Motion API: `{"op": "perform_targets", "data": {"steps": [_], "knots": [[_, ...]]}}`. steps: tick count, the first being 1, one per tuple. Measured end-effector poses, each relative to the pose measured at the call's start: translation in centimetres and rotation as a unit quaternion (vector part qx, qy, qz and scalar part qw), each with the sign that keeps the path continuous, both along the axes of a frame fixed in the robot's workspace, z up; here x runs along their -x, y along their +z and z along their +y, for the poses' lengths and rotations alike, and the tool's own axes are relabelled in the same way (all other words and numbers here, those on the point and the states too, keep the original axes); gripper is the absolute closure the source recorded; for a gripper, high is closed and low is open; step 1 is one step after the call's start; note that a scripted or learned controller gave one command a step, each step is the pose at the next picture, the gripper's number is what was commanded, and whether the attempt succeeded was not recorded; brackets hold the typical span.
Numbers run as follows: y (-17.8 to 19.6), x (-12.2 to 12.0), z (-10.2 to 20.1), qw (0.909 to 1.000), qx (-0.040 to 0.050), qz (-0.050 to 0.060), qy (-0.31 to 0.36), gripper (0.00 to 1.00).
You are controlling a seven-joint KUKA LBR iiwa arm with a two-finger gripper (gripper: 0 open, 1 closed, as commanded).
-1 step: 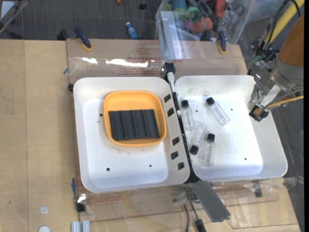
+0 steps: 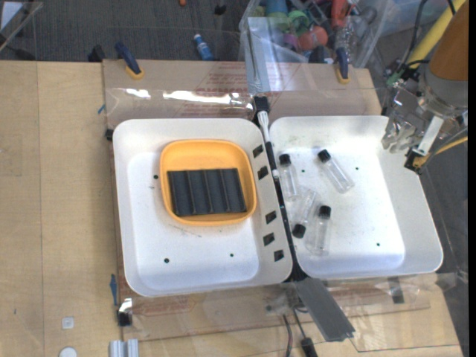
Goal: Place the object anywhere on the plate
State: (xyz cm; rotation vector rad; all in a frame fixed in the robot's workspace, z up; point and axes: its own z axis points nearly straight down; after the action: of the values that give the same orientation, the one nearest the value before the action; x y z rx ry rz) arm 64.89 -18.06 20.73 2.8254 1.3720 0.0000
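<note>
Several clear vials with black caps lie in the right bin: one near its middle, one by the left wall, and two close together lower down. An orange plate sits in the left bin, with a dark ribbed rectangular block lying on it. My gripper hangs above the right bin's upper right edge, open, with nothing between its fingers. It is well to the right of the vials.
A black divider strip runs between the two bins. A clear plastic box of colourful items stands behind the bins. A yellow cable hangs by the arm at the upper right.
</note>
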Motion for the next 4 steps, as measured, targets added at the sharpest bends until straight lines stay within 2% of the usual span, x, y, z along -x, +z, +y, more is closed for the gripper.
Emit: {"op": "perform_targets", "data": {"steps": [1,2,3,4], "knots": [[3.8,-1.3,-3.1,0.9998,-0.0002,0.0,-0.019,1.0],[13.8,-0.9,-3.0,0.9999,0.0,0.0,0.015,1.0],[22.9,-1.9,-2.4,0.99,0.0008,-0.001,0.141,1.0],[22.8,-1.8,-3.4,0.9895,0.0014,-0.002,0.144,1.0]]}}
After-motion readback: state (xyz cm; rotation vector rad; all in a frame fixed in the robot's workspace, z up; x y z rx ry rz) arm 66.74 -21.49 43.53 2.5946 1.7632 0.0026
